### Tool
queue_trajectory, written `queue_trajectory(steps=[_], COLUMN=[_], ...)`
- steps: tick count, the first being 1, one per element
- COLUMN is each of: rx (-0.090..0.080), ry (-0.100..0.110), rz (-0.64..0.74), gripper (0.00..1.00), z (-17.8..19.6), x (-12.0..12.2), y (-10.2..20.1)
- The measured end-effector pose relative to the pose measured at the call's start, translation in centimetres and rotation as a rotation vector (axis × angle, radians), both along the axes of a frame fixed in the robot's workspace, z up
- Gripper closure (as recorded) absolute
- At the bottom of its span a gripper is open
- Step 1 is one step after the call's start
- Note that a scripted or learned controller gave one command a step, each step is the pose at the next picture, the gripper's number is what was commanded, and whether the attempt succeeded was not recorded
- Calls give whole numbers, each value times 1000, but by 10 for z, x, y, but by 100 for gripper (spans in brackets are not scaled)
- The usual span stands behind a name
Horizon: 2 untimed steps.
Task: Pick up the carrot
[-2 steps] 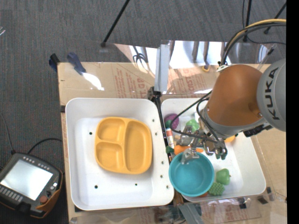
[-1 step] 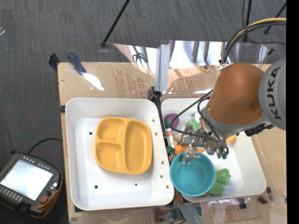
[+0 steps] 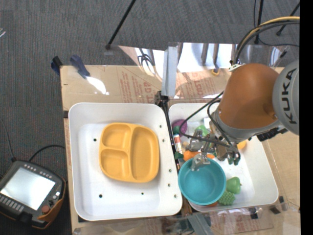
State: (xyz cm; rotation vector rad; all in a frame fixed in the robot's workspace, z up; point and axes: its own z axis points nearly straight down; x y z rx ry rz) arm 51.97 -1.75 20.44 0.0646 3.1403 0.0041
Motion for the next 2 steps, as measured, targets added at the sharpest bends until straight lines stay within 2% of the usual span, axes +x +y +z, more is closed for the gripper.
queue_trajectory(steps=[1,2], rx=[-1,0], ry=[3,3], rz=[280,518], gripper=[100,100], z=[28,-8], x=[-44,-11], y=[16,27])
